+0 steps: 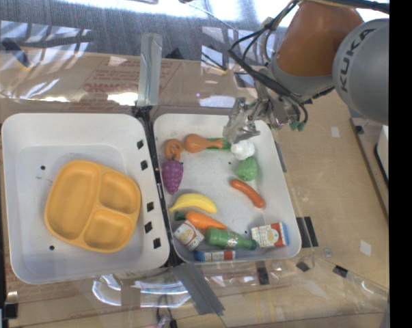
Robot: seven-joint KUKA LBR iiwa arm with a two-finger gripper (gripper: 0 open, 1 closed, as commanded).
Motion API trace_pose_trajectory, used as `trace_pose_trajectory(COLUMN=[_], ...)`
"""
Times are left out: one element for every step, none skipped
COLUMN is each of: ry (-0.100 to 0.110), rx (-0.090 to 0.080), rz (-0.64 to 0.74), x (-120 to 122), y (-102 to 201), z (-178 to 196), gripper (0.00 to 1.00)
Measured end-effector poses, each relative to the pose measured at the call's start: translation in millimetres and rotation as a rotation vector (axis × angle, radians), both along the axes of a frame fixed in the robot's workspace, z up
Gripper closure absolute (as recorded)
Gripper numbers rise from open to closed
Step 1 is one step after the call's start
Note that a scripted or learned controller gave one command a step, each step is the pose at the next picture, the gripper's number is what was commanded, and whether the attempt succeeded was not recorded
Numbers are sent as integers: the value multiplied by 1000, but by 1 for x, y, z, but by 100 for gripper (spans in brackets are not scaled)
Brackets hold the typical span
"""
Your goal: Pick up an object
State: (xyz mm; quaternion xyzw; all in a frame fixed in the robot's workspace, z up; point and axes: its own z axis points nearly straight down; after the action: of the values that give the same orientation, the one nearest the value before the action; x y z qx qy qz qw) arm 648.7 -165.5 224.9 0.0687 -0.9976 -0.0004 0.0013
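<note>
Pincer (238, 130) hanging low over the far edge of the right bin (287, 203), near its far right corner; whether open or closed, cannot tell. Just beneath it, a white piece (243, 149) touching a green piece (246, 169). Beside these toward the bin's far left corner, an orange gourd-shaped toy (199, 143). Down the middle: purple grapes (172, 175), banana (193, 202), carrot (206, 221), red sausage (248, 193). Along the near edge: green bottle (230, 239), small carton (270, 236). In the left bin (28, 132), a yellow divided tray (91, 205).
</note>
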Motion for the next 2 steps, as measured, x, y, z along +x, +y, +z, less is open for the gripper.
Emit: trace_pose_trajectory(ry=[-1, -5], rx=[0, -1], rz=[250, 310], x=[-3, 9], y=[-25, -11], z=[-7, 7], gripper=[100, 100])
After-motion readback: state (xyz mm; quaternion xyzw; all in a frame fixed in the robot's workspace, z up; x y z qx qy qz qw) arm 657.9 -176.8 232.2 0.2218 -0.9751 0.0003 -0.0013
